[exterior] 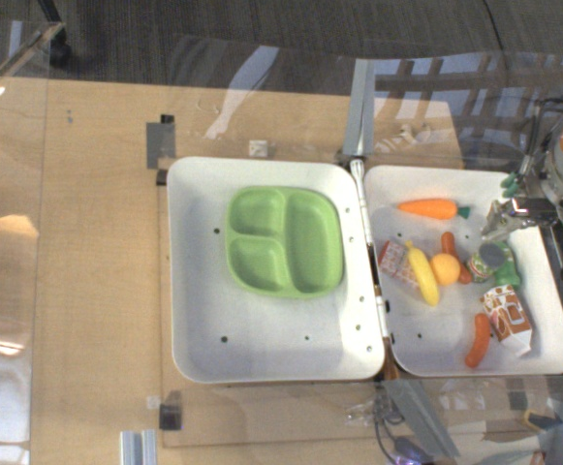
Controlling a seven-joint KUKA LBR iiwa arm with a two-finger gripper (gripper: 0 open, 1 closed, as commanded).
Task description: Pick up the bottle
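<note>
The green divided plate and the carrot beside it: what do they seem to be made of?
The green divided plate looks like moulded plastic with a matte finish: one even colour, soft rounded compartment walls, no glare. The carrot in the right bin seems to be a plastic toy: uniformly bright orange, smooth, with a neat green tip. Real is unlikely, but not ruled out.
</note>
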